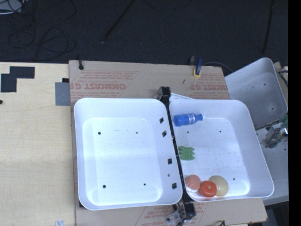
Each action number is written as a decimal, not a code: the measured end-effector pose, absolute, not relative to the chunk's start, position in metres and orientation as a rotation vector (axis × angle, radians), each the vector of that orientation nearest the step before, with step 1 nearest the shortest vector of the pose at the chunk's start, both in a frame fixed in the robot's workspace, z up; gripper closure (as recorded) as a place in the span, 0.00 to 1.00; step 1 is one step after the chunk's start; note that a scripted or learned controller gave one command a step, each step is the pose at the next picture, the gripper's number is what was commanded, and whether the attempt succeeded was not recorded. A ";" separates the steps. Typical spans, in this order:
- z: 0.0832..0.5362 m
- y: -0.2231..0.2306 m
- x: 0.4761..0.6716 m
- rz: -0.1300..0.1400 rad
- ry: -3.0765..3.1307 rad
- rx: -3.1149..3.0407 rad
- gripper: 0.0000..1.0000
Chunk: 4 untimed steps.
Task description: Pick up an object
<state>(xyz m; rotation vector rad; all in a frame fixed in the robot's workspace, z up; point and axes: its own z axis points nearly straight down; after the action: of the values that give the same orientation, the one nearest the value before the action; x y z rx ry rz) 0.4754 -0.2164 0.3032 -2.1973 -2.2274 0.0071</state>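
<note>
Sitting at the near edge of the right bin are a red ball, a tan ball and a pink piece. Farther back lie a green toy, then a blue bottle. Beside it is the left bin.

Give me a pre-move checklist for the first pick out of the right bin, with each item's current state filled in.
1. Objects present in the right bin: ok.
2. Blue bottle lies apart from the other items, free on top: ok.
3. Green object has room around it: not ok, it lies close to the wall by the divider.
4. Orange-red round object stands free: not ok, it touches the pink piece and the tan round object in the near corner.
5. Gripper ready above a target: cannot tell.
</note>
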 end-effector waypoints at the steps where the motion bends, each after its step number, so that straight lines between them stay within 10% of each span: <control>1: 0.228 -0.205 0.475 0.005 -2.216 -2.216 1.00; 4: 0.261 -0.208 0.476 0.004 -2.220 -2.214 1.00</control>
<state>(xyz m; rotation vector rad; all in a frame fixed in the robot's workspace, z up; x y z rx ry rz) 0.4762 -0.2080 0.2607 -2.2141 -2.2197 0.0038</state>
